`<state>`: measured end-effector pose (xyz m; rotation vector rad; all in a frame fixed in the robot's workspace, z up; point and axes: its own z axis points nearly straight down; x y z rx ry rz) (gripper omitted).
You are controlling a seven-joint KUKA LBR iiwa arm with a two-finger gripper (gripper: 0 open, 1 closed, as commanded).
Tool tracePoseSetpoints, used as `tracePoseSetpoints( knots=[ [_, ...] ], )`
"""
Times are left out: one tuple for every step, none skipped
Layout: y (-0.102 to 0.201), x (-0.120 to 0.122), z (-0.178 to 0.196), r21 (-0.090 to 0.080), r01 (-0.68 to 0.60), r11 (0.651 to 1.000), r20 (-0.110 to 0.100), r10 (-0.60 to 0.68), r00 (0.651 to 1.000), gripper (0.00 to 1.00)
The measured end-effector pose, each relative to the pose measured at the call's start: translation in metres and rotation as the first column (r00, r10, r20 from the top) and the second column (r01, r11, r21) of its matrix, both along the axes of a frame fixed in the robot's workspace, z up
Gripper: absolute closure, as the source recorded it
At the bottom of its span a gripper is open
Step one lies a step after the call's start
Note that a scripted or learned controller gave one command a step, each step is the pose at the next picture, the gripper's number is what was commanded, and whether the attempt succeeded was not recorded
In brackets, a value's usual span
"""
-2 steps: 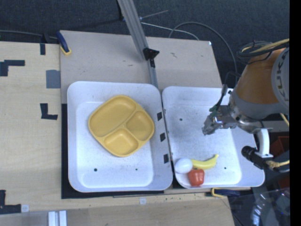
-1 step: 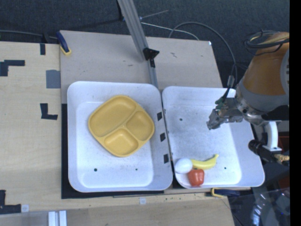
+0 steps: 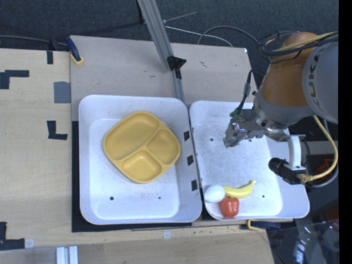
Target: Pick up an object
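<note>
We are hovering the gripper (image 3: 231, 139), finger state unclear, mid-right of frame, eyeing the banana (image 3: 241, 190) (light, slippery-looking): grip across its middle.

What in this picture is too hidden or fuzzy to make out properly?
- Gripper: in the camera view, its tips are small and blurred, so open or shut is unclear.
- Red item beside the banana and white ball: too small to identify.
- Right bin: its far right side is covered by the arm.
</note>
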<state>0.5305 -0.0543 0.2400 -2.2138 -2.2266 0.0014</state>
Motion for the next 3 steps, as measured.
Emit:
tracePoseSetpoints(
  knots=[
    [0.039, 0.027, -0.012, 0.000, 0.000, 1.000, 0.000, 0.000, 1.000, 1.00],
    [0.080, 0.056, -0.022, 0.000, 0.000, 1.000, 0.001, 0.000, 1.000, 1.00],
    [0.125, 0.086, -0.029, 0.001, -0.001, 1.000, 0.002, 0.001, 1.000, 1.00]
  ],
)
